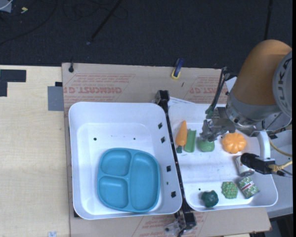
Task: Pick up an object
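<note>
gripper (207, 134): down low in the right bin (266, 201), right over a small green thing (205, 145). can't tell if it's wide or pinched tbh
target: prob that green thing, next to the green stick (190, 141) & carrot (181, 133)
nearby: orange blob (234, 142) just to the other side
left bin (83, 132): blue tray (129, 179)
tip: go straight down, centre on it, close slow so it doesn't bump the neighbours

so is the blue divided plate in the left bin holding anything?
Empty. The blue divided plate lies flat in the left white bin, all three compartments showing bare blue.
</note>
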{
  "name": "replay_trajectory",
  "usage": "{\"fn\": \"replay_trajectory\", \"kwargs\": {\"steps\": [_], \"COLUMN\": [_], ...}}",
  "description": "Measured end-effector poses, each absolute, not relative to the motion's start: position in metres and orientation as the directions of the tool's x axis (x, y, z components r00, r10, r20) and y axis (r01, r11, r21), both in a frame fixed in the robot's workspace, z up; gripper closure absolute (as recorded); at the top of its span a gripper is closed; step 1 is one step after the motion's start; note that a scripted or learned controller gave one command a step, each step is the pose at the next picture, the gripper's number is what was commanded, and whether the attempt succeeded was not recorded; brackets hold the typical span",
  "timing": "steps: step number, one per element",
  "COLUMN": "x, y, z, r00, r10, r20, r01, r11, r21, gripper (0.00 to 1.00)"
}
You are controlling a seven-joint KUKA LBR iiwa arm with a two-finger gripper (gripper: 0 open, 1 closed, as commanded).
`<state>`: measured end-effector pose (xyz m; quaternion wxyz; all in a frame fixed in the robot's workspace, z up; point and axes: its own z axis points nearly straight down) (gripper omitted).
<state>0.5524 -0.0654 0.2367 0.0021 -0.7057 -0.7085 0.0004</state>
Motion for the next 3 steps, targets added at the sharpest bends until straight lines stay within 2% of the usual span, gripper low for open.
{"fn": "replay_trajectory", "kwargs": {"steps": [1,3], "x": [0.5525,0.5484], "y": [-0.0714,-0.0733], "z": [0.2172,0.2197], "r00": [0.001,0.004], "r10": [1.0,1.0], "r20": [0.0,0.001], "r01": [1.0,1.0], "r11": [-0.001,-0.004], "r21": [-0.005,-0.004], "gripper": [1.0,1.0]}}
